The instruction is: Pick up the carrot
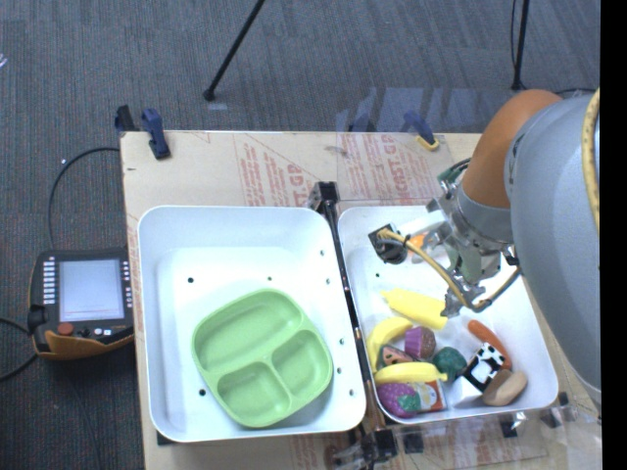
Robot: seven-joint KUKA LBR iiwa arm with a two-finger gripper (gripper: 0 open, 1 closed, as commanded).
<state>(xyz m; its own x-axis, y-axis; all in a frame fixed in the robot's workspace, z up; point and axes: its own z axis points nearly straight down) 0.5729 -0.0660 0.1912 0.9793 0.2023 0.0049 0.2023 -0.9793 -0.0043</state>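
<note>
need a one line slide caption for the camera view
Gripper hovers beside the carrot in the right bin; green plate sits in the left bin.

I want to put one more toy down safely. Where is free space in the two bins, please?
Free: the left bin floor behind and left of the green divided plate, and the plate's compartments. The right bin is crowded: bananas, carrot and other toys fill its front half, and the gripper hangs above them.
</note>
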